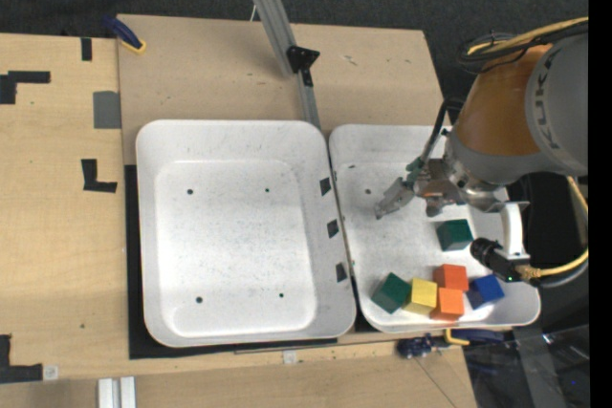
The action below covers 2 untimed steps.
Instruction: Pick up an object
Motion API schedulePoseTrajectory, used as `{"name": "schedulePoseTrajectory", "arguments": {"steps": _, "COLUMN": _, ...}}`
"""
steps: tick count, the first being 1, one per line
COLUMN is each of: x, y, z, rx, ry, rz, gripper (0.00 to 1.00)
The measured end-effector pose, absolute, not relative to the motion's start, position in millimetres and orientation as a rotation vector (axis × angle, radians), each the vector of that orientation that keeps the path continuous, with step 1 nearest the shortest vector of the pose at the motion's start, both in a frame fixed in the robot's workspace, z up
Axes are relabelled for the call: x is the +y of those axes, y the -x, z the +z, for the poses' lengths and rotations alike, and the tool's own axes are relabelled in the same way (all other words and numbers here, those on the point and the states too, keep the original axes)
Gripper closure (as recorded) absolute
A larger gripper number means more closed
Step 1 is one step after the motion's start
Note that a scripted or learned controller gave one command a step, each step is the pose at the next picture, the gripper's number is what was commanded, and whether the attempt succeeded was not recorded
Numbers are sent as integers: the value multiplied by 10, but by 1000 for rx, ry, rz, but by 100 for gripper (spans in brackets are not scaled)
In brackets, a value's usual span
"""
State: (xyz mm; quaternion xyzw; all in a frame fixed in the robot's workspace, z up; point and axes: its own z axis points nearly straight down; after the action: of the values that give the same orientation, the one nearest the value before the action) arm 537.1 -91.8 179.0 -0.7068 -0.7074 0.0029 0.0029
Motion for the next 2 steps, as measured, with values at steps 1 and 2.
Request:
{"name": "schedulePoseTrajectory", "arguments": {"steps": 1, "x": -937, "y": -5299, "z": 1156, "rx": -2217, "ry": 2217, "rz": 9, "gripper": 0}}
{"name": "schedulePoseTrajectory", "arguments": {"steps": 2, "x": -933, "y": -5286, "z": 900, "rx": -2220, "ry": 2218, "rz": 6, "gripper": 0}}
